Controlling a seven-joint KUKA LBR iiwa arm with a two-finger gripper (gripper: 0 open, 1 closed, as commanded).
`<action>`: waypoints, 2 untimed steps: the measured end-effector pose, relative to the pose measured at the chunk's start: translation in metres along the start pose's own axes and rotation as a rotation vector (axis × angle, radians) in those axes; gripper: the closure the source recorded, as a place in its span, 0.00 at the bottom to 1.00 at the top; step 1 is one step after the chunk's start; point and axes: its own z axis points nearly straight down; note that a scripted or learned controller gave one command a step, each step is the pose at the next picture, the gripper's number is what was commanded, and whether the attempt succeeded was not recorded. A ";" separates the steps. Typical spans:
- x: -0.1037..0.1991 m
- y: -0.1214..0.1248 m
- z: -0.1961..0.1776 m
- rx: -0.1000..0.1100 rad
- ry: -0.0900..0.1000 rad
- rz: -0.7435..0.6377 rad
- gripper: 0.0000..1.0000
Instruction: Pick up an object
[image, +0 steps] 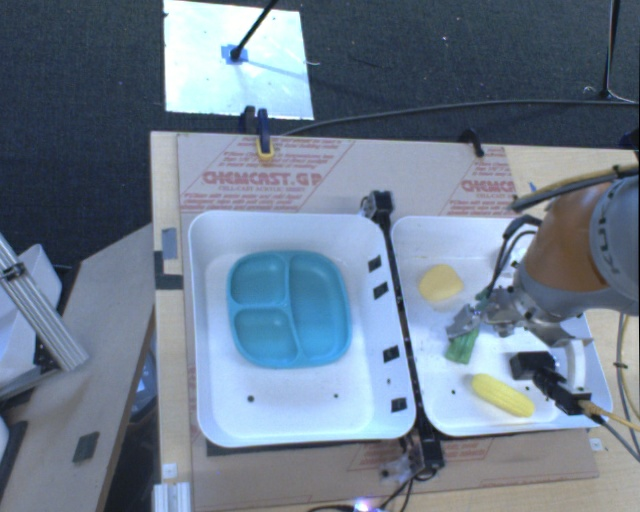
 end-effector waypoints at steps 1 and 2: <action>0.000 0.001 -0.013 -0.004 -0.001 0.001 1.00; -0.003 0.000 -0.077 -0.010 -0.003 -0.002 1.00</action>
